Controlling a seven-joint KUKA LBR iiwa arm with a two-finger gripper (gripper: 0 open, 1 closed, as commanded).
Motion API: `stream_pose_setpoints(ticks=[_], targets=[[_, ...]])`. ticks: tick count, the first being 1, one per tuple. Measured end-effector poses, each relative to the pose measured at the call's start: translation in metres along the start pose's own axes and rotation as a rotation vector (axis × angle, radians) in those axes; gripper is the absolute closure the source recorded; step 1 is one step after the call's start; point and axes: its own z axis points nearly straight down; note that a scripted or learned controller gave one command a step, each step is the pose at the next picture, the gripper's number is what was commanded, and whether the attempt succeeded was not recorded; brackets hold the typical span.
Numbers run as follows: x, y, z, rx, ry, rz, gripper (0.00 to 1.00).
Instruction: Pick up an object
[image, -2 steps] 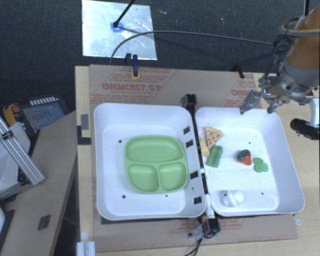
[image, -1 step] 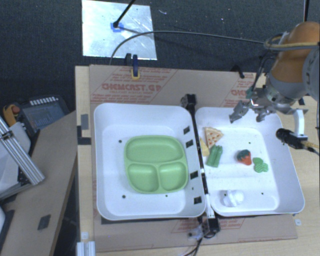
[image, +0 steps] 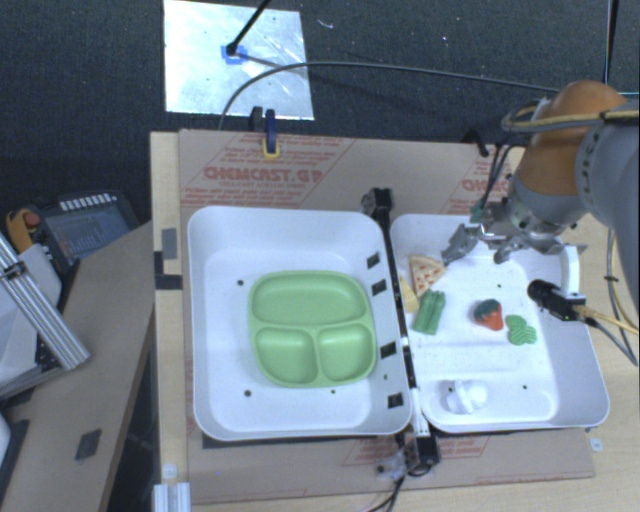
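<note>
**Objects lie in the right bin under the hand**

Objects are seen in the right bin (image: 575, 395): a pizza slice (image: 427, 271), a green block (image: 430, 312), a strawberry (image: 489, 314) and a white piece (image: 465, 397). The hand (image: 481, 244) is held spread open above them, empty. A green divided plate (image: 308, 328) is carried in the left bin (image: 215, 300) on the cardboard-covered counter (image: 300, 170). A pendant (image: 85, 232) is partly cut off at left.

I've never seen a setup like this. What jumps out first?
The pale green divided plate sits in the middle of the left bin. The grey arm with its orange band reaches in from the right, its gripper open above the right bin, where a pizza slice toy and a red strawberry toy lie.
</note>
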Motion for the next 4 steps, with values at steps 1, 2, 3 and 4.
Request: stream_pose_setpoints(ticks=[1,2,3,4], targets=[[0.0,0.002,0.049,-0.006,-0.001,0.002,0.0],[0.0,0.004,0.035,-0.012,-0.001,0.0,1.0],[-0.002,-0.002,-0.027,-0.008,-0.001,0.002,1.0],[-0.005,-0.002,-0.072,-0.007,-0.002,0.001,1.0]])
